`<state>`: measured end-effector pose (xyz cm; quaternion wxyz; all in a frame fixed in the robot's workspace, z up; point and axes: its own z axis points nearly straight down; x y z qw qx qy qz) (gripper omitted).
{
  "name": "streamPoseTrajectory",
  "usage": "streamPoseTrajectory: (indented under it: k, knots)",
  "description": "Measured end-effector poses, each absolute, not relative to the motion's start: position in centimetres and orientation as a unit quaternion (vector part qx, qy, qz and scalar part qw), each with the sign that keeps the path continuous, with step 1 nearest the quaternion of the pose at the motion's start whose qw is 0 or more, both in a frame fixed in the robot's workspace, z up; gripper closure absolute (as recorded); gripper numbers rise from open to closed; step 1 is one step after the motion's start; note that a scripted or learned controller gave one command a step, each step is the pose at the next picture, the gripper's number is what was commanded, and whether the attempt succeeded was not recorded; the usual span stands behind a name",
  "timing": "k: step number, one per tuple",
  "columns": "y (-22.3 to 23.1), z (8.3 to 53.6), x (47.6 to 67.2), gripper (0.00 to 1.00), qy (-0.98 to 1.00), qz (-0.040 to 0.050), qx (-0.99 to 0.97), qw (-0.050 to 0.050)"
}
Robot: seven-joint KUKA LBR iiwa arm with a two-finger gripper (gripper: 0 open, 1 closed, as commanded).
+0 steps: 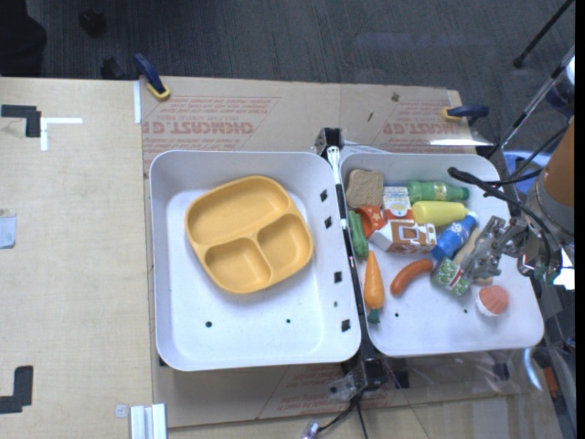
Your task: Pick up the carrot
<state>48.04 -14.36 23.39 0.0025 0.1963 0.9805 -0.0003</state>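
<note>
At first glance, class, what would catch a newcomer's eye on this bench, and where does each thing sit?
The big yellow divided plate lies alone in the left bin. The right bin holds a crowded heap of toy food, with the carrot lying by its left wall, point towards the far side. The gripper hangs over that bin's right side, apart from the carrot.

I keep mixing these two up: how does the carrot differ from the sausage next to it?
The carrot is orange, tapered and lies nearly upright in the view against the bin's left wall; the sausage is redder, evenly thick, slightly curved and lies slantwise nearer the middle. Both lie flat in the right bin.
</note>
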Motion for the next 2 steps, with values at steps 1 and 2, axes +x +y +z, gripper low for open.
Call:
streamPoseTrajectory:
  k: [1, 2]
  knots:
    - [-14.3, 23.4, 48.0, 0.00, 0.981, -0.0004, 0.196, 0.002]
    - [-7.7, 19.1, 50.7, 0.00, 0.972, 0.0003, 0.233, 0.001]
